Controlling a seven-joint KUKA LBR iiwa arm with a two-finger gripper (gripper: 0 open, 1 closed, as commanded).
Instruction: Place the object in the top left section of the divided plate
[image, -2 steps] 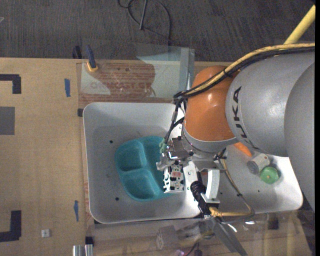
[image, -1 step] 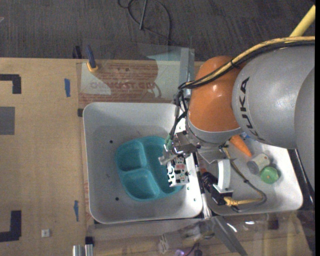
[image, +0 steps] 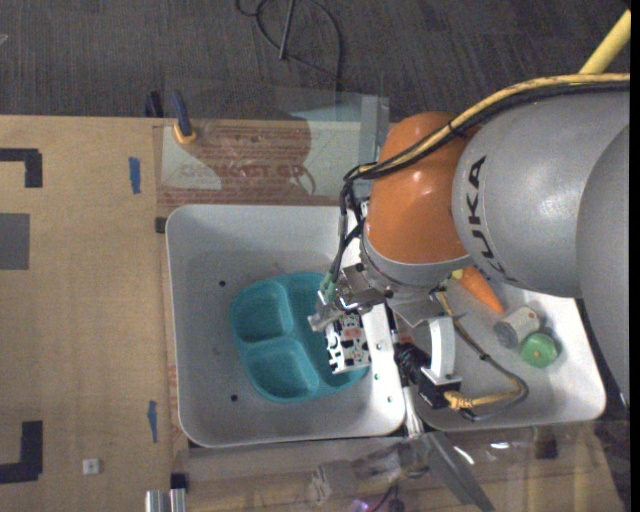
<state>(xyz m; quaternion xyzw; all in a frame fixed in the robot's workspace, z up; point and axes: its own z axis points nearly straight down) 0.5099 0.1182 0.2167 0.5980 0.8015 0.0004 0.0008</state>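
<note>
A teal divided plate (image: 238, 322) lies in the left white bin (image: 200, 260). Two of its sections show on the left side, one above the other, and both look bare. Its right part is hidden under the arm. My gripper (image: 341, 338) hangs over that right part of the plate, below the orange band (image: 415, 205). No object can be made out at the gripper, since the wrist covers much of it.
The right bin (image: 575, 400) holds an orange carrot-like piece (image: 482, 289), a grey cylinder (image: 516, 325) and a green round piece (image: 539, 349). The ridge where the two bins meet (image: 385, 375) runs under the wrist. A cable (image: 490, 398) loops below the arm.
</note>
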